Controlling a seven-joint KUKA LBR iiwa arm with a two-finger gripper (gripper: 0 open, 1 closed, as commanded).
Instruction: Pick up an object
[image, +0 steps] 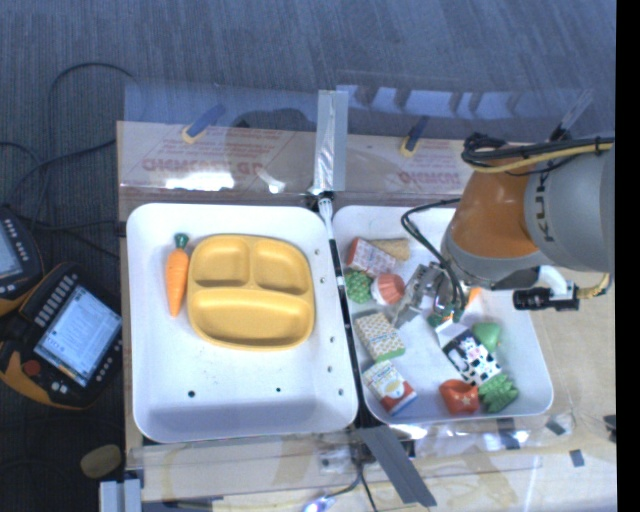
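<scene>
The right bin (535, 385) holds several small toy foods: a red-and-white packet (371, 256), a red-and-white round piece (388, 289), a beige cracker box (380, 336), a small carton (389, 386), a black-and-white cow-patterned item (471, 359), a red tomato (459, 397) and green pieces (497, 390). My gripper (425, 293) hangs over the middle of this bin, just right of the round piece, pointing down-left. Nothing is visibly between its fingers.
The left bin (160, 400) holds a yellow divided plate (251, 290) and an orange carrot (177, 278) beside its left side. The grey arm with its orange band (495, 215) covers the right bin's upper right. Controllers and cables lie left of the bench.
</scene>
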